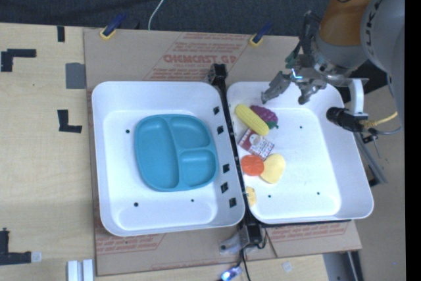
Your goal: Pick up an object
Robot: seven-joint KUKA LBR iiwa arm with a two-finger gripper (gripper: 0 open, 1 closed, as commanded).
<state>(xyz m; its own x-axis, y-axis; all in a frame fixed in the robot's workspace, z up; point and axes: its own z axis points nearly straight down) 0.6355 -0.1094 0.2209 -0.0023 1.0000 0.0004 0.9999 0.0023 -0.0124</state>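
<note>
Looking down on the tabletop [39, 141] from the one camera view, we've got two white bins side by side on a sheet of brown cardboard [197, 56]. Left bin [112, 207]: one thing in it, a blue divided plate [175, 151] with three compartments, lying flat near the centre. Right bin [329, 201]: a small cluster, all packed toward its nine o'clock wall. Count them off: one yellow corn cob [250, 119] lying at a slant, one dark purple piece [266, 115] tucked just beside it at its three o'clock, one red-and-white packet [256, 144] below them, one orange round piece [252, 165], one yellow lemon-shaped piece [273, 168] touching the orange one at its three o'clock, and one more small yellow bit [250, 195] down at the bin's seven o'clock corner, half hidden by the rim. Six items there, by my count.

Over to the arm [385, 16]: it comes in from three o'clock, grey body with the orange band [348, 3] up at the one o'clock corner of the picture. The tool [286, 89] sits over the right bin's twelve o'clock edge, fingers spread wide, one dark finger [272, 90] angled toward the corn cob, the other [306, 93] well apart from it. Nothing between them. The tool is near the corn cob and purple piece, at their one o'clock, not touching either.
</note>
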